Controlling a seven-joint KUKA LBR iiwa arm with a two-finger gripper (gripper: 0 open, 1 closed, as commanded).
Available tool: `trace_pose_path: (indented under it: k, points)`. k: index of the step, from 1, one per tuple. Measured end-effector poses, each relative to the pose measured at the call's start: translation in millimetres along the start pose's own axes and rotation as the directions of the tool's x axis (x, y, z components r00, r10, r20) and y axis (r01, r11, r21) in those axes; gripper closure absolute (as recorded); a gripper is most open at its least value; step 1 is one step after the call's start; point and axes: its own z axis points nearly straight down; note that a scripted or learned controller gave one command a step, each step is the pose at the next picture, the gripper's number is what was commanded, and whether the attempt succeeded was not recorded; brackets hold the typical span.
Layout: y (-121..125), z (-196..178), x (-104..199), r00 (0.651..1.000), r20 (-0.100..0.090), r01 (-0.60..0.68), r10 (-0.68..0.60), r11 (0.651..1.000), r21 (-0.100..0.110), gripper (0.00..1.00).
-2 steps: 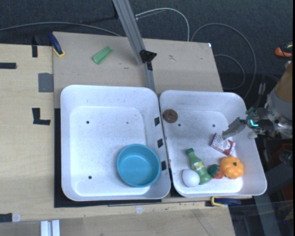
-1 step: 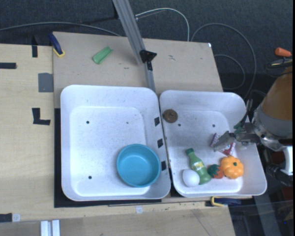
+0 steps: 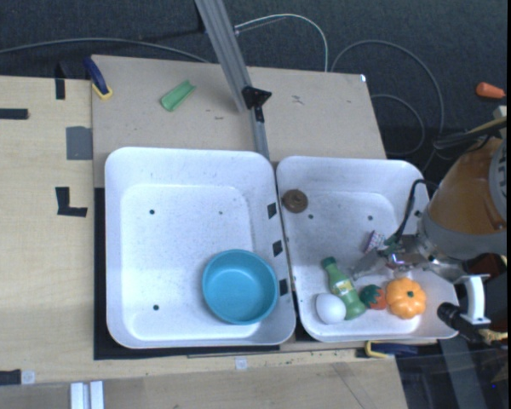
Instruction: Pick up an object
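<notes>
My gripper point(image 3: 381, 252) reaches into the right bin point(image 3: 341, 173) from the right and hangs just above the bin floor. Below it and slightly left lies a green bottle point(image 3: 343, 286) with a pale label. A white egg-shaped ball point(image 3: 330, 308) touches the bottle's lower end. An orange pumpkin point(image 3: 405, 297) sits just below the gripper, with a small dark green piece point(image 3: 371, 296) between it and the bottle. A brown disc point(image 3: 295, 200) lies near the bin's upper left corner. Nothing shows as held.
The left bin point(image 3: 153, 186) holds a blue bowl point(image 3: 238, 285) at its lower right. A grey pole point(image 3: 226, 41) slants over the board behind the bins. A green block point(image 3: 177, 95) and a blue-yellow clamp point(image 3: 97, 77) lie on that board.
</notes>
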Motion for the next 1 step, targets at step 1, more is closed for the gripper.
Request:
trace_pose_path:
  k: [1]
  points:
    - [0.4,24.3,0.2,1.000,0.004,0.000,0.001,1.000,-0.008,0.00]
